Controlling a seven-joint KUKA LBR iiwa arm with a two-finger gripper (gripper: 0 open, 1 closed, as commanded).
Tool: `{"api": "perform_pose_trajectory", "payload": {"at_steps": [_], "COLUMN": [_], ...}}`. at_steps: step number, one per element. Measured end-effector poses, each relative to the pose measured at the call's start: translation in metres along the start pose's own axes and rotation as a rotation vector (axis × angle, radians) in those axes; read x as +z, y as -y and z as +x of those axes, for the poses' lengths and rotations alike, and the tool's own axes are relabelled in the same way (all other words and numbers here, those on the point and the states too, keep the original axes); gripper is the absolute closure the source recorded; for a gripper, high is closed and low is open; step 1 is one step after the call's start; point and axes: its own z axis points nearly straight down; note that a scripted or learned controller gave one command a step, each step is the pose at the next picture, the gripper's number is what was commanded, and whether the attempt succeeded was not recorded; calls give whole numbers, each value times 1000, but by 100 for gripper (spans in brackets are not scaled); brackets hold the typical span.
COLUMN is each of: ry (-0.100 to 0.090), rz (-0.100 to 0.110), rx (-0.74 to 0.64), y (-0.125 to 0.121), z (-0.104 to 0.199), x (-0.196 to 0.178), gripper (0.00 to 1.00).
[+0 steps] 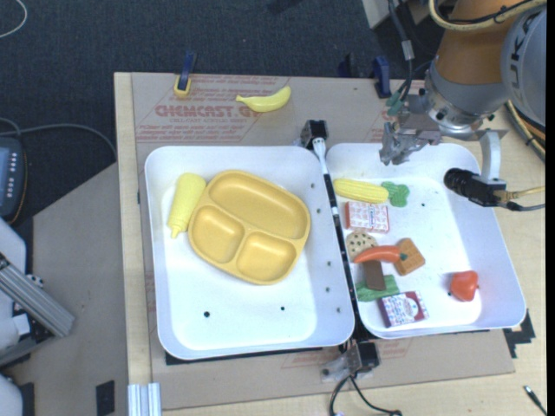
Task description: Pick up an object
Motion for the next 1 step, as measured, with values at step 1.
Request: {"api": "perform_pose_trajectory", "payload": {"at_steps": [1], "ry": [0], "rz": [3], "rx": [1], "y": [23], "z": [50], "x": [15], "gripper": [100]}}
